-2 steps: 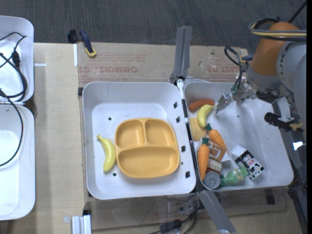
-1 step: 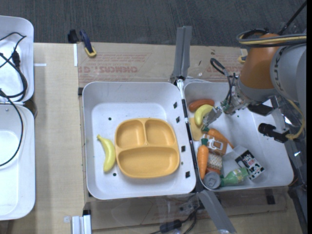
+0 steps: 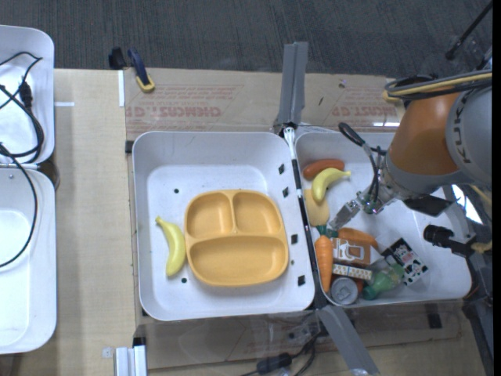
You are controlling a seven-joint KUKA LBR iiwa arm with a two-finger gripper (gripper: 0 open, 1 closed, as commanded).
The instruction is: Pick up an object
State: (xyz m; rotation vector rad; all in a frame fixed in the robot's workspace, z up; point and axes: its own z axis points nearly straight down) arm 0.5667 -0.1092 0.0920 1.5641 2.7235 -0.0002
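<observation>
Gripper [image 3: 344,216] is seen low in the right bin [image 3: 458,284], angled down and to the left; whether it is apart or together cannot be told, and nothing is seen held. It is presumably positioned for the heaped items. Just beside its tip, a banana [image 3: 327,181] is lying, long axis running near-left to far-right, stem end far-right. A carrot [image 3: 324,262] lies just nearer, lengthwise near-to-far.
</observation>
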